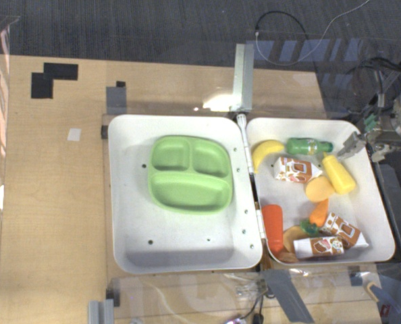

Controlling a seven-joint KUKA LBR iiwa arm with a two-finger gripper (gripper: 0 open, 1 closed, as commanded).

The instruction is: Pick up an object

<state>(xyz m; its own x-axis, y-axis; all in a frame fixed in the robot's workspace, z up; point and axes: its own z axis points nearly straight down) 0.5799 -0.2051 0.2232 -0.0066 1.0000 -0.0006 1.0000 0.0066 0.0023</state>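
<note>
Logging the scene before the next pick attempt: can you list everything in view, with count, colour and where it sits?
Bins: 2, white, side by side on bench.
Divided plate: 1, green, left bin.
Banana: 1, yellow, right bin, top left.
Bottle: 1, green, right bin, top.
Cartons: 3, white-brown, right bin.
Yellow bottle-shaped toy: 1, right bin.
Orange round piece: 1, right bin, centre.
Carrot: 1, orange, right bin.
Red-orange cylinder: 1, right bin, left edge.
Gripper: 1, grey, right bin's top right corner.

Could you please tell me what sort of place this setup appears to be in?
Probably a robotics lab bench. Two shallow white plastic bins sit side by side on a pale wooden bench; one bin holds toy food such as a yellow plastic banana, and the grey metal claw reaches in.
</note>
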